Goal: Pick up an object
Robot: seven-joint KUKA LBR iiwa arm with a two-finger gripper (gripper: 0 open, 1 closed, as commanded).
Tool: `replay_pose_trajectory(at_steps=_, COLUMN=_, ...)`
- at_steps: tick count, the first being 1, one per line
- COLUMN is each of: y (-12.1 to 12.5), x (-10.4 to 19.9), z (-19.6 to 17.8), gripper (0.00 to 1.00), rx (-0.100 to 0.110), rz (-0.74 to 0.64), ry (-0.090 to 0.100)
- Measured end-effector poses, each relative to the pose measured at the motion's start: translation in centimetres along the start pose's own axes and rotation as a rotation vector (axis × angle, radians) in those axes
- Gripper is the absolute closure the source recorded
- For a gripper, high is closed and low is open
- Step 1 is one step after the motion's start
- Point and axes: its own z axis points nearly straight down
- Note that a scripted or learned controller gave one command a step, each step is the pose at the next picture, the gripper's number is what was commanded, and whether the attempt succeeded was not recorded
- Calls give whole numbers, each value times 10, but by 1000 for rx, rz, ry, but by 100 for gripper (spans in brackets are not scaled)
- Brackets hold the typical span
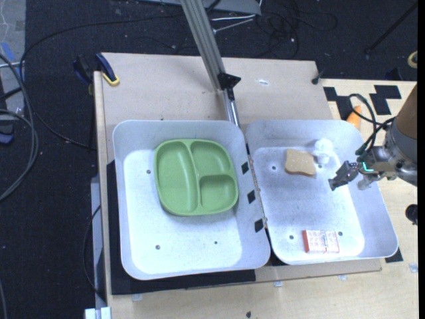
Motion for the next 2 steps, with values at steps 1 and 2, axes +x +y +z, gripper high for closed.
replay_pose_trajectory(at_steps=1, y=0, x=0, z=-1, gripper=0, rx=-1, rz=0, ry=0)
replay_pose_trajectory(at_steps=2, y=-3, x=10, z=49, gripper=0, rx=3, rz=1, ry=1)
